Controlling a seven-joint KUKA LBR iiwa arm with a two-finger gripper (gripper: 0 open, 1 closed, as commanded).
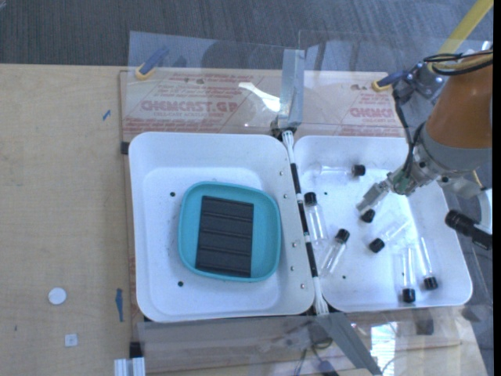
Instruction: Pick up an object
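Several clear vials with black caps lie scattered in the right bin point(450, 288). My gripper point(366, 204) hangs low over the middle of that bin, slanting down to the left. One black-capped vial point(367, 216) lies just under its tip, and whether they touch is unclear. Another vial point(376, 245) lies a little nearer the front. Further vials rest by the divider point(311, 202), point(341, 236), at the back point(357, 169) and at the front right point(408, 293).
The left bin point(149, 210) holds a teal tray point(188, 233) with a black ribbed block point(227, 235) on it. A clear plastic sheet point(203, 100) stands behind both bins. The wooden bench point(55, 186) stretches out to the left.
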